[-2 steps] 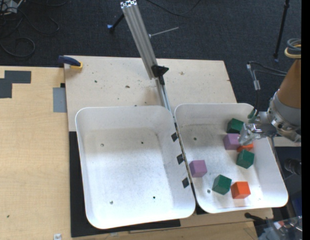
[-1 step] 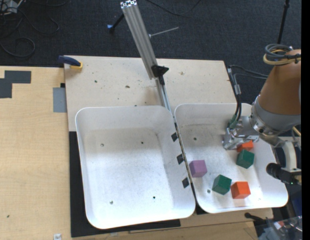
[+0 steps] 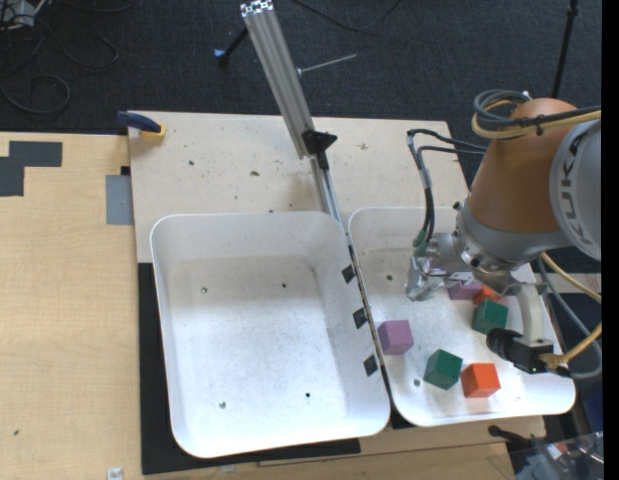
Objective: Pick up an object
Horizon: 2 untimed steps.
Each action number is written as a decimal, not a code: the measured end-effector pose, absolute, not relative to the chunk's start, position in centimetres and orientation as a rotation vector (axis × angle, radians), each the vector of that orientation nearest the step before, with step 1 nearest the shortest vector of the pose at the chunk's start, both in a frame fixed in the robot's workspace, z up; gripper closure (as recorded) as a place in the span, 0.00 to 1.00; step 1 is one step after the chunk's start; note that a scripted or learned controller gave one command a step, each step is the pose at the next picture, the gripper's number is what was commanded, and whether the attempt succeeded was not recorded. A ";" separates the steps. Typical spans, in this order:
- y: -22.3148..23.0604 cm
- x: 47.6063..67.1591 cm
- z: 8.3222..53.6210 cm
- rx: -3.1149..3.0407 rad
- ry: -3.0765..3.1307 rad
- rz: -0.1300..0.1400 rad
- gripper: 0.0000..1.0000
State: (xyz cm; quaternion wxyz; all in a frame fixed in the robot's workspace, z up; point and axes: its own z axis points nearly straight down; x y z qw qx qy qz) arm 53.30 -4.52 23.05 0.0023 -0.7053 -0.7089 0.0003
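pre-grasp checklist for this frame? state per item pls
1. Objects available in the right bin: ok. A purple cube, a green cube and an orange cube lie apart near its front.
2. Gripper over the right bin: ok, low near the bin's middle.
3. Object between the fingers: cannot tell, view too small.
4. Clear target: not ok. A second green cube and a partly hidden purple piece sit close under the wrist.
5. Cables clear of the bin divider: ok.
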 end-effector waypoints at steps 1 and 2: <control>1.3 51.7 23.3 -2.212 -2.223 0.002 1.00; 6.2 50.1 23.3 -2.212 -2.223 0.004 1.00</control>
